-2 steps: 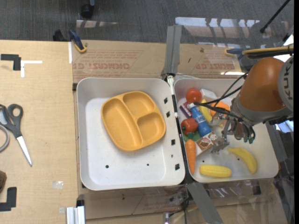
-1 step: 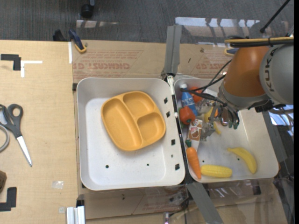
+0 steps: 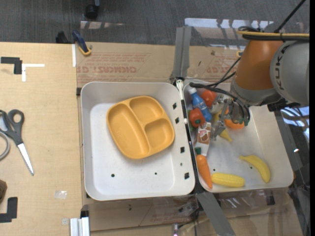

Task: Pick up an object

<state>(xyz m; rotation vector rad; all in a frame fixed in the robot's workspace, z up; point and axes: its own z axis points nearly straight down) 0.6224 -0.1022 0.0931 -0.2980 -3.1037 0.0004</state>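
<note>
The right bin (image 3: 275, 181) holds a pile of toy food: a blue bottle (image 3: 199, 102), a red tomato (image 3: 197, 116), an orange fruit (image 3: 234, 123), a small carton (image 3: 204, 134), a carrot (image 3: 204, 170), a corn cob (image 3: 227, 180) and a banana (image 3: 259, 166). My gripper (image 3: 222, 118) reaches down into the pile at the bin's far left, between the tomato and the orange fruit. The arm's orange band sits just above it. Clutter hides the fingertips.
The left bin (image 3: 93, 171) carries a yellow divided plate (image 3: 141, 126). Scissors (image 3: 17, 136) lie on the wooden bench at the far left. A metal divider (image 3: 181, 58) runs between the bins at the back.
</note>
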